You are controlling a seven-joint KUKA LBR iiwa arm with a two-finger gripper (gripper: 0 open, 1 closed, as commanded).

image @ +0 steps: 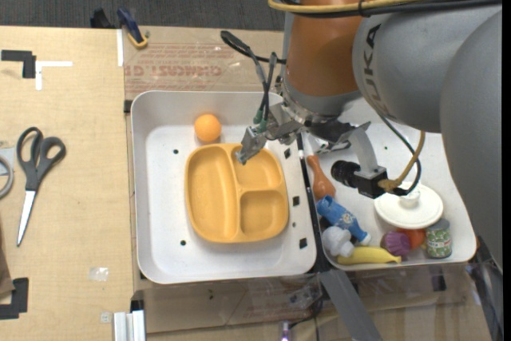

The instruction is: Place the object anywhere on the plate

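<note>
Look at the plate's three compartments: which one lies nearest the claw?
The small upper-right compartment of the yellow plate. The claw hangs over its top-left corner; the long left compartment and the lower-right one lie farther away.

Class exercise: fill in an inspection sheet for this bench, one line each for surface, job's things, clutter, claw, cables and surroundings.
Surface: two shallow white bins, left bin, right bin.
Job's things: yellow divided plate in left bin; orange ball beside it, off the plate.
Clutter: banana, blue toy, white disc, small can in right bin.
Claw: claw over the plate's upper right corner; grip unclear.
Cables: yellow cable along the arm.
Surroundings: scissors on the bench, left.
</note>
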